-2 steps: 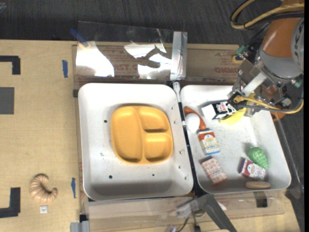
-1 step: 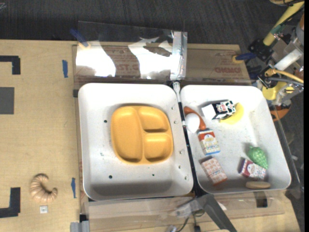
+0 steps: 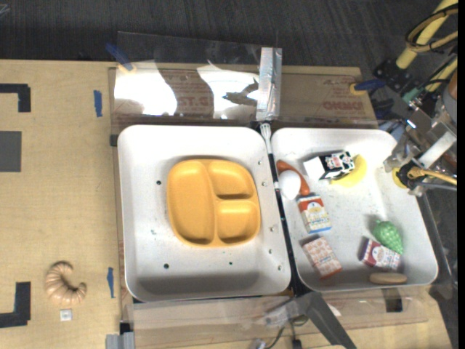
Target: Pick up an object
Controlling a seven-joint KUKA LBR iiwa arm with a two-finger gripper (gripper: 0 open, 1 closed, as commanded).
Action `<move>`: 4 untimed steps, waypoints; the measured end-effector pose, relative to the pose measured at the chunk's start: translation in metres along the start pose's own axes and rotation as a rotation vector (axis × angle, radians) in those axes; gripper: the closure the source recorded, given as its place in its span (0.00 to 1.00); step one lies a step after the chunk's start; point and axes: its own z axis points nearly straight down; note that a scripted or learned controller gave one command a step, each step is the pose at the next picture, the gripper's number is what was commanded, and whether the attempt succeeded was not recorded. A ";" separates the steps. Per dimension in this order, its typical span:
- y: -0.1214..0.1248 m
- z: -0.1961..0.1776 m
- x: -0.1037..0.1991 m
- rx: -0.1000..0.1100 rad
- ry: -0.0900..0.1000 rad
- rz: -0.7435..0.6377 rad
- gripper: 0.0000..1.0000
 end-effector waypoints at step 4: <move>-0.125 0.071 0.240 -0.002 0.003 0.399 1.00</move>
